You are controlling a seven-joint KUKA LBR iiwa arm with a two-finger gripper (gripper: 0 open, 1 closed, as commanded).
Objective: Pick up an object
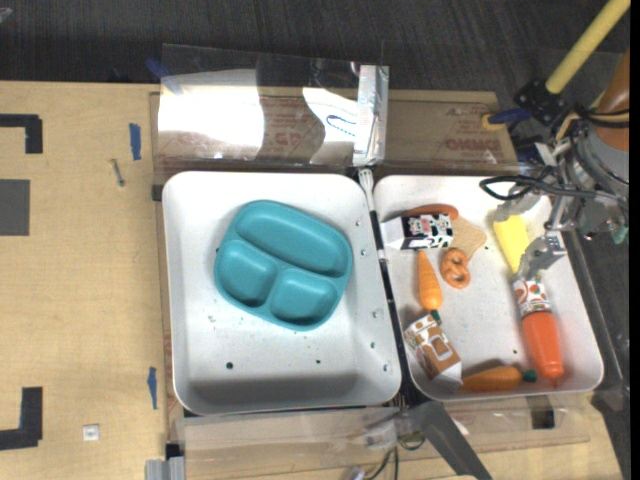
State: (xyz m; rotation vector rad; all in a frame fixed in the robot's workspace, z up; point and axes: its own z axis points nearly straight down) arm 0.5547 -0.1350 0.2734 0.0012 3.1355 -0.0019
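Camera view from above the desk: two shallow white bins sit side by side, with the grey arm entering at the upper right of the frame. Its pincer hangs over the right side of the right bin, directly above the cap end of an orange bottle; whether its fingers are released or clenched cannot be told from this angle, and nothing is seen between them. A yellow wedge lies just to the left of the pincer. The left bin carries a teal divided tray near its centre. The right bin holds a scatter of toy foods: a red sausage along the upper edge, a black-and-white carton touching it below, a tan cracker beside that, a pretzel, an upright carrot in the middle, a brown-and-white box at lower left, and a second carrot lying along the bottom rim, its tip near the base of the orange bottle. Clear plastic sheeting and cardboard stand behind both bins at the top of the frame.
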